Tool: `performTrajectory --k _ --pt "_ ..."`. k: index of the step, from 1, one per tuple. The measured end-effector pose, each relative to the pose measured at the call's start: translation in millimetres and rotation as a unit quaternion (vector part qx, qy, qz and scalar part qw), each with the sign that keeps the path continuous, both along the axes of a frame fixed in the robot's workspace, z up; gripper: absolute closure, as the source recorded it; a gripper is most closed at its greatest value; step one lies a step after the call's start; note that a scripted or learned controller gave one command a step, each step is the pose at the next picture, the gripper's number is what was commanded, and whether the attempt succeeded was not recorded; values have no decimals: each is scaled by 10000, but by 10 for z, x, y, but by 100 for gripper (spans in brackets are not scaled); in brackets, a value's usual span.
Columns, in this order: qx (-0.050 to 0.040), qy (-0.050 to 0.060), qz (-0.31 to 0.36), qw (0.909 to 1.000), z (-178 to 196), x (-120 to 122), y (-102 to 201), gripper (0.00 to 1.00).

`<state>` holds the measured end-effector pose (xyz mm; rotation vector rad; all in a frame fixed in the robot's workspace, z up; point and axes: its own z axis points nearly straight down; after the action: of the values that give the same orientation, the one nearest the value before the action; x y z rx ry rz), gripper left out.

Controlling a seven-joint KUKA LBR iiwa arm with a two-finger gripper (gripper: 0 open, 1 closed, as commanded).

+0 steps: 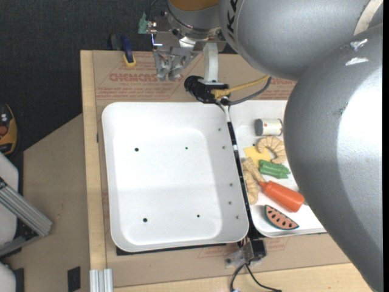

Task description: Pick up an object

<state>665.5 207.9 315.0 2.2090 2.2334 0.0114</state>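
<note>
Gripper [169,66] above left bin's [121,163] far rim, jaws state: cannot tell | toys, e.g. carrot [282,195], in right bin [304,227] | risk: arm [328,72] screens toys, likely missed grasp.

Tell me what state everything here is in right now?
Gripper: raised above the bench behind the left bin, holding nothing visible.
Left bin: flat on the bench.
Right bin: holds the toy food.
Carrot: lying on its side.
Watermelon slice: lying flat.
White cylinder: lying on its side.
</note>
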Motion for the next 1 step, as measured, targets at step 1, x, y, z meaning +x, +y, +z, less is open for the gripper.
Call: performTrajectory --k 1 --pt "-9 -13 -36 10000 565 11 184 100"
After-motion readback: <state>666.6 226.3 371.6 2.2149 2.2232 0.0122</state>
